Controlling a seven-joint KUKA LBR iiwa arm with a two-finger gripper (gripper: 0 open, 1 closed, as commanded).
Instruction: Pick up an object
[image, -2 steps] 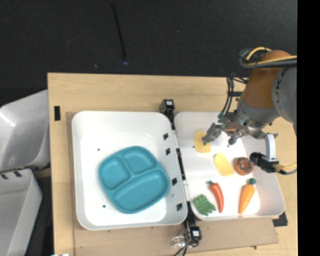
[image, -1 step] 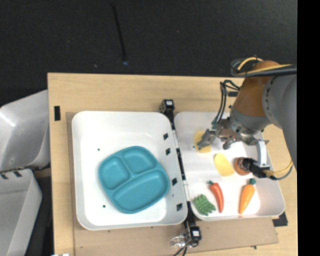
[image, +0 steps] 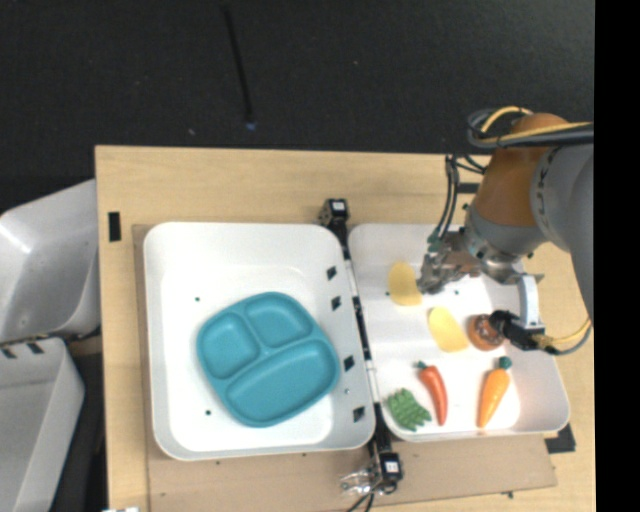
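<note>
Holding two carrots (image: 432, 392), two yellow pieces (image: 405, 284), right bin (image: 545, 400)

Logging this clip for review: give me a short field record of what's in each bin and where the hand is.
left bin: one blue divided plate
right bin: two yellow pieces, far and middle; red carrot; orange carrot; green leafy piece; small brown round item
hand: over the right bin's far side, beside the far yellow piece
grasp: cannot tell; nothing seen held
arm: reaches in from the right
</note>
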